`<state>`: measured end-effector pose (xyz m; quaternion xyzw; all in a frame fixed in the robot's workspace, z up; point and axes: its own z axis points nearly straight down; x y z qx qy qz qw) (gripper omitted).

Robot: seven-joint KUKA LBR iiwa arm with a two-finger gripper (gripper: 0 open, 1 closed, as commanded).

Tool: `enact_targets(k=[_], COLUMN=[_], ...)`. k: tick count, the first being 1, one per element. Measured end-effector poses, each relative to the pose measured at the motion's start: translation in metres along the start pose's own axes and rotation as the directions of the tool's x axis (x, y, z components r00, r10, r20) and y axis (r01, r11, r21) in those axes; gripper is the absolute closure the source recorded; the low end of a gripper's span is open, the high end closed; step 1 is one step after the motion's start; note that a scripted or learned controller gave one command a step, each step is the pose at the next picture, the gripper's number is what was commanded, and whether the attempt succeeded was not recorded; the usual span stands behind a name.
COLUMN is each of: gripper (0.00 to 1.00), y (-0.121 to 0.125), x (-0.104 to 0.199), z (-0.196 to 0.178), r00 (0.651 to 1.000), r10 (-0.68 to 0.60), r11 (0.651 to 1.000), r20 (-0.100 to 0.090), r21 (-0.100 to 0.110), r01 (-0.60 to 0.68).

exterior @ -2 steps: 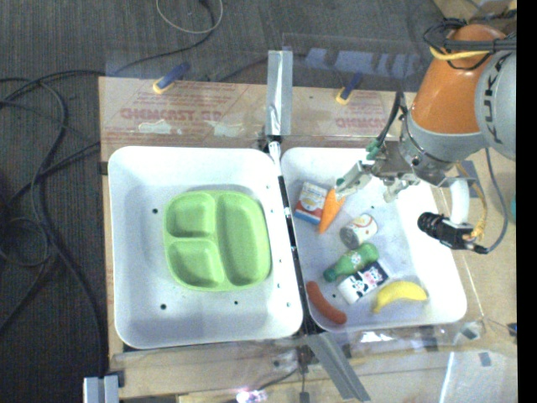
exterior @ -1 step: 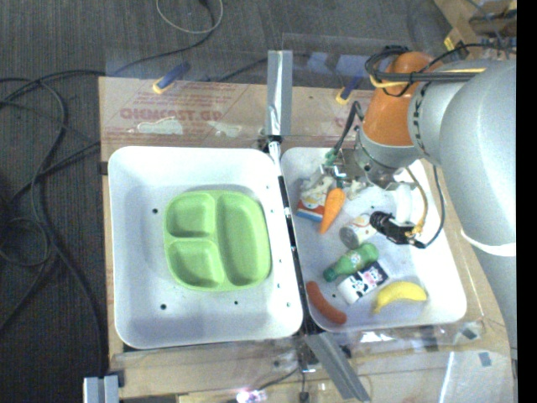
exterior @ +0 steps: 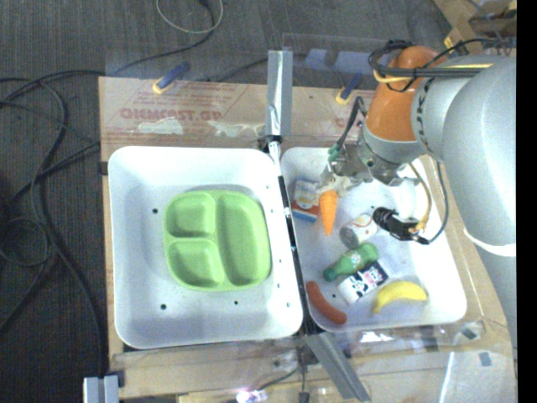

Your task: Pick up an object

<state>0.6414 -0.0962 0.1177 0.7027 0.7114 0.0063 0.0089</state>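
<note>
Gripper (exterior: pixel 342 173) over right bin (exterior: pixel 445 305), upper left part, just above carrot (exterior: pixel 328 211) | finger opening: cannot tell, nothing seen held | carrot beside small carton (exterior: pixel 305 201) | bottle (exterior: pixel 351 263), can (exterior: pixel 362 229), banana (exterior: pixel 398 295), sausage (exterior: pixel 325 302) lower down | green tray (exterior: pixel 218 240) in left bin (exterior: pixel 134 225)

Two white bins (exterior: pixel 126 225) on the bench. One green tray (exterior: pixel 218 239), one carrot (exterior: pixel 328 211), one green bottle (exterior: pixel 351 263), one banana (exterior: pixel 398 295), one sausage (exterior: pixel 325 302), one can (exterior: pixel 359 230).
</note>
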Motion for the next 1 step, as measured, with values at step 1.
enact_targets(k=[1], gripper=[1.0], y=[-0.0047], x=[0.0246], z=[-0.0852], r00=[0.995], r10=[0.102], r11=[0.994], r20=[0.001], r21=[0.025], r01=[-0.102])
